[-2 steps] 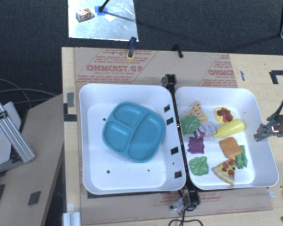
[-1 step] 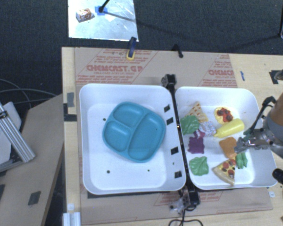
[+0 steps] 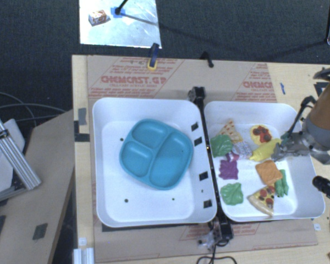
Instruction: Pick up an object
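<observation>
Gripper hangs low in the right bin, at its right side. It is too small and dark to tell how it is set. Its tip is right at the end of the yellow banana, maybe touching it. I can't see the banana held.

Just below the banana lies an orange piece of toy food. Just above it is a round red and yellow piece. To the left are a shiny silver lump, a green leaf and a purple piece. Near the front are another green leaf and a pizza slice.

Next door, the left bin holds a blue tray. Both bins sit on the desk.
</observation>
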`<state>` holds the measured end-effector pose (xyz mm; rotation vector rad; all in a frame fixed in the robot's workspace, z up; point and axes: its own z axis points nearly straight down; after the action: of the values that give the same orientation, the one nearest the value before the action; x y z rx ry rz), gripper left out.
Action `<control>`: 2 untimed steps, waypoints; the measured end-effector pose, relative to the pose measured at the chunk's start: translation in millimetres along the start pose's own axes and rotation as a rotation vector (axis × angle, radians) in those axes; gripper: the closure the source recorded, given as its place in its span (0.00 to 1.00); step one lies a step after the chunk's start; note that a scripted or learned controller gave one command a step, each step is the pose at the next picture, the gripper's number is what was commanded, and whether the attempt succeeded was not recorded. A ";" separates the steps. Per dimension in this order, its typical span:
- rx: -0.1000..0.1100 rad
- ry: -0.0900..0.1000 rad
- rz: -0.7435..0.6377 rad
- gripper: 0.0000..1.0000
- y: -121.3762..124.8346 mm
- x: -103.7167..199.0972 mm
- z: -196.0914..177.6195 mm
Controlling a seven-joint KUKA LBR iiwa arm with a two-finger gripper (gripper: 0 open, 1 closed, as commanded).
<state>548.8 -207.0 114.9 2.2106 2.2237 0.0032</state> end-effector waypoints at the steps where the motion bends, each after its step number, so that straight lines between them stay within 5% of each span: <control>1: -0.019 -0.001 0.004 1.00 -55.7 16.3 23.9; 2: -0.006 -0.001 -0.004 1.00 47.5 18.9 28.9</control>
<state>596.3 -187.9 86.2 2.2024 2.2249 0.0090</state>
